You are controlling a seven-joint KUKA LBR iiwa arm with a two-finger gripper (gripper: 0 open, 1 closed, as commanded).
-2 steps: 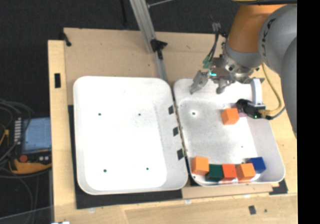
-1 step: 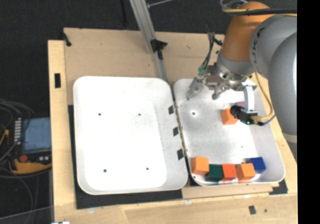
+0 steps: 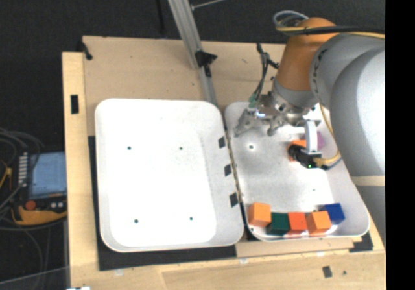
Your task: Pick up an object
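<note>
Two bins side by side on bench (image 3: 149, 74). Blocks (image 3: 295, 219) in a row along right bin's (image 3: 272, 178) near edge; gripper (image 3: 258, 123) above its far end.

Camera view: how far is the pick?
Done: the gripper is over the right bin, near its far edge. In hand: nothing visible between its fingers. Left: the whole grasp; the orange, green and blue blocks sit at the near edge, apart from it.

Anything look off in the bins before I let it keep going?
Nothing looks damaged or spilled. The blocks, orange, green, two more orange and a blue block, all crowd against the right bin's near wall, while the gripper sits near the far end, well away from them.
</note>
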